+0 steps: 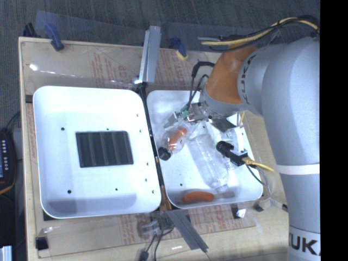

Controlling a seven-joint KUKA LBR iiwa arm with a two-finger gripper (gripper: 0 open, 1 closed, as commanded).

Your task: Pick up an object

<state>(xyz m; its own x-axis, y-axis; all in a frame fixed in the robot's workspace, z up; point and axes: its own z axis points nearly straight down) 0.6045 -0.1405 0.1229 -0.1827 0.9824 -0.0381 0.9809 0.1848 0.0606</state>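
we saw gripper [187, 116] low in right bin [163, 103] | jaws: couldn't tell | clear plastic bottle [209, 159] lay mid-bin, long axis diagonal, upper-left to lower-right | orange-tinted bottle [173, 140] beside it, dark cap toward lower-left | orange oblong thing [198, 197] lay along near wall

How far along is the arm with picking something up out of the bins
Done so far: the arm is over the right bin, with the gripper low among the clutter near a clear plastic bottle. In hand: nothing visibly held. Left: securing an item and lifting it; the orange object and the small black piece lie on the bin floor. The left bin holds a dark grate.
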